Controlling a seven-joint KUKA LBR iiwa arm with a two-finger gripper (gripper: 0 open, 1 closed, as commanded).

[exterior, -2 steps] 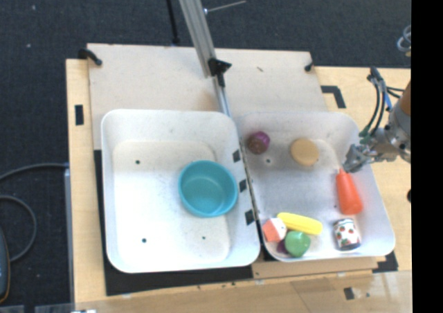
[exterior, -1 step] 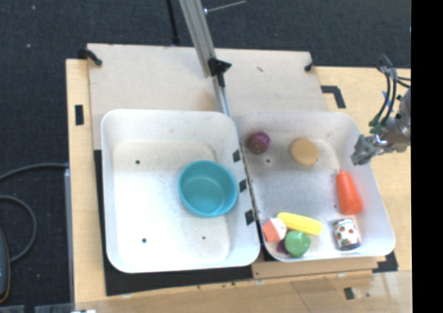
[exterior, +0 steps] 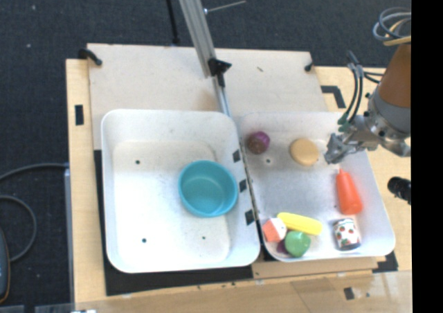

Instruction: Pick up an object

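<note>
Two shallow white bins sit side by side on a bench: the left bin (exterior: 138,235) lies well away from the gripper (exterior: 334,149), which hangs over the right bin (exterior: 377,197), its opening impossible to judge and nothing visibly held. A blue bowl (exterior: 208,188) rests far left of it. An orange carrot (exterior: 349,192) lies just below it, a tan round object (exterior: 304,151) just beside it, a purple ball (exterior: 258,142) farther left.

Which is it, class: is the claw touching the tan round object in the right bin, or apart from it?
Cannot tell. In the camera view the claw sits right beside the tan round object, with no plain gap and no plain contact visible.
</note>
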